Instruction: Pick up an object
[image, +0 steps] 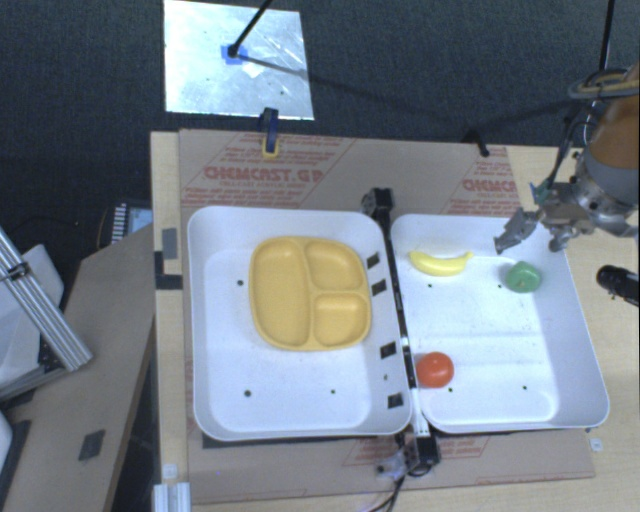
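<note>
Nothing lifted yet (jaws (533, 231) spread and empty), poised just above the green object (522, 276), descent and grasp remaining.

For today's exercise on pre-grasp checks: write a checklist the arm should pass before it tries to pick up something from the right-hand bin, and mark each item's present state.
1. Targets present in the shallow white right bin: yellow banana, round green object, round orange-red object. Ok.
2. Targets apart from one another. Ok.
3. Two-finger gripper poised over the bin's far right corner, near the green object. Ok.
4. Gripper holds nothing. Ok.
5. Gripper directly above a target. Cannot tell.
6. Yellow divided plate sits in the left bin, out of the way. Ok.
</note>
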